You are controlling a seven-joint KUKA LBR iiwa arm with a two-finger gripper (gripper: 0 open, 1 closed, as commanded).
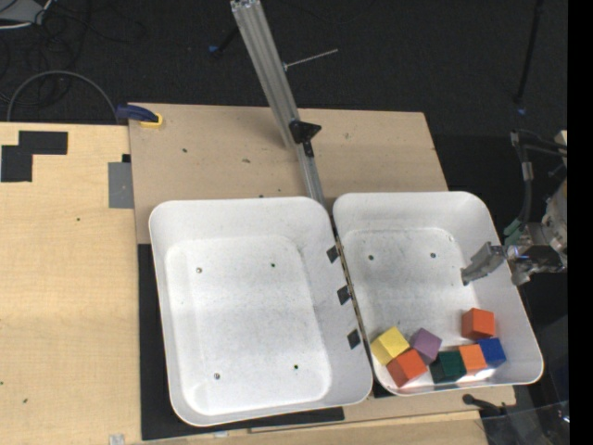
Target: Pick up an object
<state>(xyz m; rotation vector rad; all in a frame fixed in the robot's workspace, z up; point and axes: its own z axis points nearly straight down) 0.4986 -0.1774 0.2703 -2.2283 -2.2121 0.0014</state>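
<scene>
Several small blocks lie bunched at the front of the right bin [408,216]: a yellow block [391,343], a purple block [426,343], a red block [406,367], a green block [448,366], an orange block [473,356], a blue block [492,351] and a red-orange block [478,323]. My gripper [505,262] hangs over the bin's right rim, above and behind the red-orange block. Its fingers stand apart with nothing between them.
The left bin [241,216] sits beside the right one, joined by black clips at the shared rim. A slanted aluminium rail [273,77] rises behind the bins. Wooden bench surface lies to the left and behind.
</scene>
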